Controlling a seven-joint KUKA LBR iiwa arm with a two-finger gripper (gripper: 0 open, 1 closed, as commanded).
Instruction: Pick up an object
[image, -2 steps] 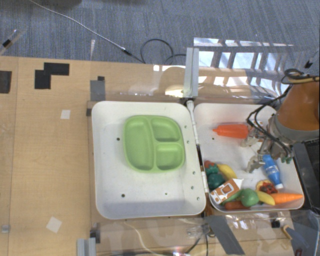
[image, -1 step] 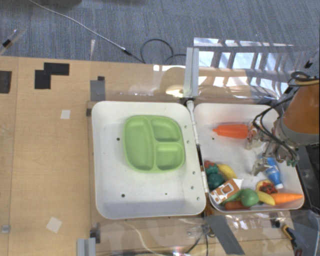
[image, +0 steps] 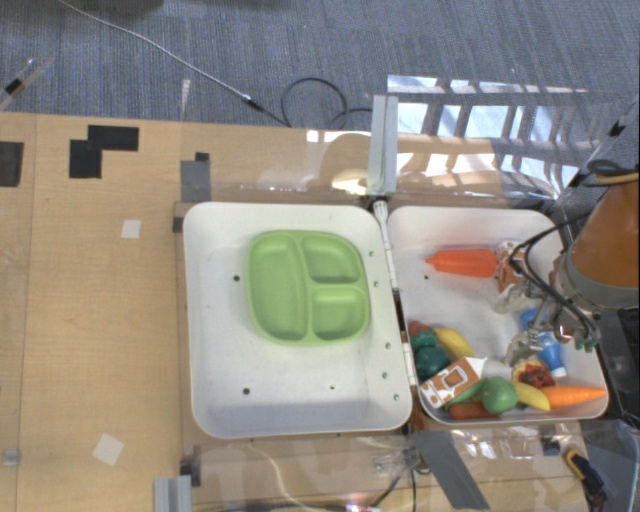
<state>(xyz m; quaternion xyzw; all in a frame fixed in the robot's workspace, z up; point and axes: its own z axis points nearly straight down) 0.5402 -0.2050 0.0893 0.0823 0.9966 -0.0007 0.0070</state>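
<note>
My gripper (image: 530, 322) hangs low over the right part of the right bin (image: 450, 225), below the arm's orange band (image: 612, 245). An orange toy carrot (image: 463, 263) lies just left of it, towards the far side of the bin. A small blue item (image: 549, 353) sits right beside the gripper, on its near side. Along the bin's near wall lie a yellow banana (image: 453, 343), dark green pieces (image: 428, 351), a small printed box (image: 450, 380), a green pepper (image: 498, 395), a red piece (image: 536, 377) and a second carrot (image: 575, 397). I see nothing lifted.
The left bin (image: 215, 300) holds a green divided plate (image: 307, 286). A metal divider (image: 395, 300) separates the two bins. Black cables (image: 545, 245) loop from the wrist over the right bin. A metal frame (image: 480, 110) stands behind the right bin.
</note>
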